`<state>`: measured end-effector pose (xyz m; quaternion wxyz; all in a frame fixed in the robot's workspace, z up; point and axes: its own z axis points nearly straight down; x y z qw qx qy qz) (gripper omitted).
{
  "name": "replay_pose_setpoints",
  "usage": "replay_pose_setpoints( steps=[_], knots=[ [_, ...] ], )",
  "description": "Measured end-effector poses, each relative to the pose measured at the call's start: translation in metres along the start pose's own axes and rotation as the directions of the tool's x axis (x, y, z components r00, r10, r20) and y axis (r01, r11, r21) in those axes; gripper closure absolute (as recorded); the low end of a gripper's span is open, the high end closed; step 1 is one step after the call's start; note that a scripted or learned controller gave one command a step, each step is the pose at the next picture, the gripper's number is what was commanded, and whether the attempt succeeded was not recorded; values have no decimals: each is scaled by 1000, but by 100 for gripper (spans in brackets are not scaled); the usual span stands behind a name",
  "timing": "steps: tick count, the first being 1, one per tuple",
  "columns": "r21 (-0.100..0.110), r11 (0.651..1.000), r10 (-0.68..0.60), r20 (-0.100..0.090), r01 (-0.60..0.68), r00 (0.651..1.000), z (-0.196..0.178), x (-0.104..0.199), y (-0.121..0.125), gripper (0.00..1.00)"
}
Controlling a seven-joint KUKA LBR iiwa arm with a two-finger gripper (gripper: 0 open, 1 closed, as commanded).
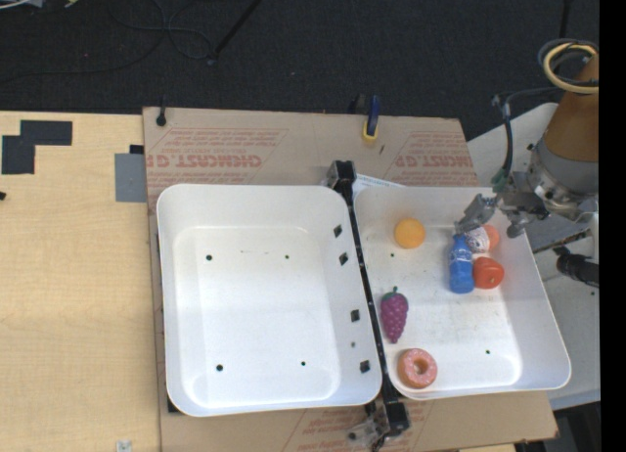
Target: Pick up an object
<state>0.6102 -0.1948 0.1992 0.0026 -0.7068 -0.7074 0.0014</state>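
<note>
Blue bottle [461, 264] lies in the right bin [548, 362], touching a red ball [488, 273]; jaws [486, 213] hover released above, so closing may nudge both away.

I see the bench [68, 274] carrying a cardboard sheet [293, 152]; two white bins, one [176, 245] far from the claw [497, 213], one [548, 342] under it.

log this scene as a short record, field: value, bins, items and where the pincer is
bench: two white bins side by side
left bin: no items seen
right bin: holds all items
items: orange ball, blue bottle, red-orange object, purple grapes, pink donut
pincer: over right bin's far right, beside the bottle
held: nothing visibly
</note>
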Motion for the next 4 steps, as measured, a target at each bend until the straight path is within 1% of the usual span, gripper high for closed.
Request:
replay_pose_setpoints(
  steps=[1,2,3,4],
  knots=[
    [-1,1000,1,0,-1,1000,117,-1,-14,0],
    [3,1000,1,-2,-1,1000,105,-2,-14,100],
    [13,1000,-4,-1,4,1000,114,93,14,100],
    [-10,1000,-7,-1,7,1000,7,172,36,100]
  ],
)
